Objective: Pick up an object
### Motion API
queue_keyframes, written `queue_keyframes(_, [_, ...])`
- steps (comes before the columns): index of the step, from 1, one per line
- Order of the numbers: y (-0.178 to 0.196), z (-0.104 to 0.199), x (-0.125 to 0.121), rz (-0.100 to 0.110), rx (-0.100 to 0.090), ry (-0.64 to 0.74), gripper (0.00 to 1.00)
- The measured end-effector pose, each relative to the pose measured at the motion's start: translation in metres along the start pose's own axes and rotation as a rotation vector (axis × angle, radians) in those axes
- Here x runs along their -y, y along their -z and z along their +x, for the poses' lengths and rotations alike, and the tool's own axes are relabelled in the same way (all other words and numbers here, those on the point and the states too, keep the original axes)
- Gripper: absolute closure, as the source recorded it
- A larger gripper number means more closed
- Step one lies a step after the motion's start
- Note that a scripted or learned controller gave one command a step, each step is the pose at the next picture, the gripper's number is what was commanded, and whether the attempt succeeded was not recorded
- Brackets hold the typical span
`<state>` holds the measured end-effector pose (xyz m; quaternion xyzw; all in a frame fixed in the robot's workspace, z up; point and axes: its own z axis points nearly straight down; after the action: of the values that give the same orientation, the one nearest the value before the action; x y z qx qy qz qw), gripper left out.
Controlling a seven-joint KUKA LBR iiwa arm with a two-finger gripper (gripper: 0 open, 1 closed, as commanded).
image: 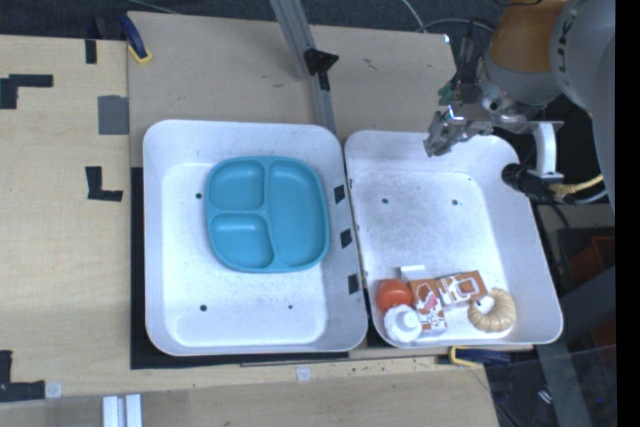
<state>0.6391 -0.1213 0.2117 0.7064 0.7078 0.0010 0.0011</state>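
My gripper (pixel 440 141) hangs over the far edge of the right bin (pixel 450 205), with nothing seen between its fingers. At that bin's near edge lie a red-orange round object (pixel 392 294), a white cap-like piece (pixel 403 323), an orange and white packet (pixel 447 296) and a tan ring-shaped donut (pixel 493 310). All of these sit well below the gripper in the view, apart from it. A blue divided plate (pixel 267 213) lies in the left bin (pixel 175 245).
A grey metal post (pixel 290 5) slants across the bench behind the bins. The arm's orange band (pixel 535 10) and wrist fill the upper right. Black cables (pixel 530 180) hang by the right bin's far right rim.
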Motion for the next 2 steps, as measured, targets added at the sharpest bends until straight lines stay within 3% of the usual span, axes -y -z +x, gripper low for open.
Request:
queue_keyframes(1, [0.019, 0.001, -0.001, 0.002, -0.001, 0.000, 1.00])
queue_keyframes(2, [0.010, 0.056, 0.005, 0.005, -0.002, 0.004, 1.00])
